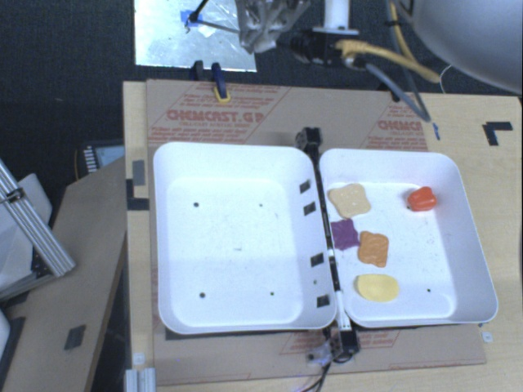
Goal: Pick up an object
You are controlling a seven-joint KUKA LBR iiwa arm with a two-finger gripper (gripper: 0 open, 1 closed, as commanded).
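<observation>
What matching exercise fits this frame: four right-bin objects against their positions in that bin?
Objects:
1. red piece
2. beige piece
3. purple piece
4. yellow piece

Places in the right bin:
A. nearest the front edge
B. against the divider, mid-bin
C. far right, toward the back
D. back left, above the purple one

Pairs: 1-C, 2-D, 3-B, 4-A

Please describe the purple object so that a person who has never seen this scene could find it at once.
Look at the right white bin, near its left wall by the divider. The small flat purple square piece lies there, below the pale beige toast-shaped piece and touching the orange waffle-like piece on its right. It is the only purple item.
</observation>
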